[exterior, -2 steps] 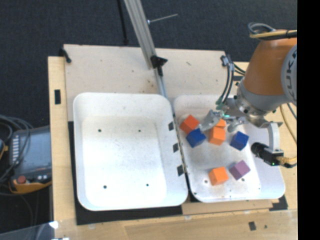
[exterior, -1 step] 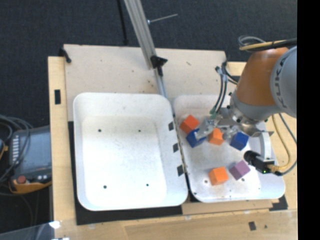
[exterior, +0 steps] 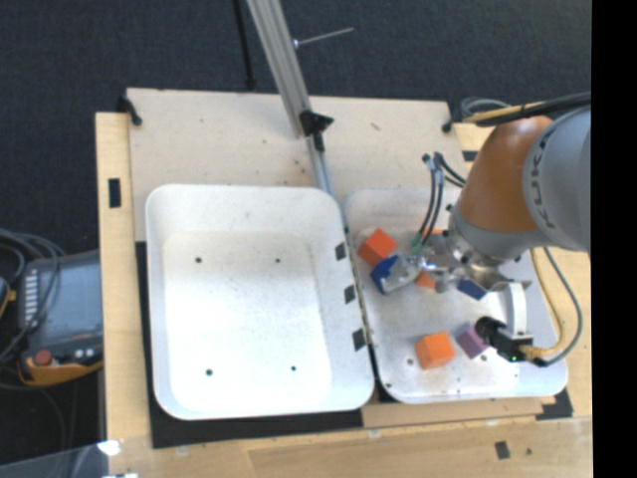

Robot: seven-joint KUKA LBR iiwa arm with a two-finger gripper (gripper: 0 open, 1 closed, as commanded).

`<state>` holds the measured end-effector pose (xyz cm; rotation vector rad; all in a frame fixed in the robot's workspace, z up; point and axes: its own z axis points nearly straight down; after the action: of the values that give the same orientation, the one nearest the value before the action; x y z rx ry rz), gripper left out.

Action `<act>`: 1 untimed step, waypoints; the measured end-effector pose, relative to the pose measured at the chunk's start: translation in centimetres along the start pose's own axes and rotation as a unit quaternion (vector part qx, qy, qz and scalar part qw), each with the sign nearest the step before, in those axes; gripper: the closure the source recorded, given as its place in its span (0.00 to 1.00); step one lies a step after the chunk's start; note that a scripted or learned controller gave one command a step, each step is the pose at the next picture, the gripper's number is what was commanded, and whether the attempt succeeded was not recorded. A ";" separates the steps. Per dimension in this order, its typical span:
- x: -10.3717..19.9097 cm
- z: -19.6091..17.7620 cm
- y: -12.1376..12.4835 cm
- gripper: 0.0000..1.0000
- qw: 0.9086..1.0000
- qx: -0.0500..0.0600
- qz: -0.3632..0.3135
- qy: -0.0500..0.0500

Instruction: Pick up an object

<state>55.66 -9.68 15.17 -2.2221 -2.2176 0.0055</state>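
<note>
Reaching in from the right, the arm (exterior: 518, 182) hangs low over the right bin (exterior: 398, 381), its gripper (exterior: 418, 270) down among the blocks near the bin's middle. Whether the gripper is parted or closed cannot be told, and no block shows in its grip. An orange block (exterior: 376, 246) lies just left of it, with a blue block (exterior: 384, 272) touching below. Another orange block (exterior: 434, 351) and a purple block (exterior: 469, 343) sit side by side nearer the front. The left bin (exterior: 249, 297) lies alongside.
</note>
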 end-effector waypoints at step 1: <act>-0.1 5.3 -0.1 0.00 1.000 0.000 0.000 0.000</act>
<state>55.57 -9.81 9.88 -2.2217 -2.2172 0.0063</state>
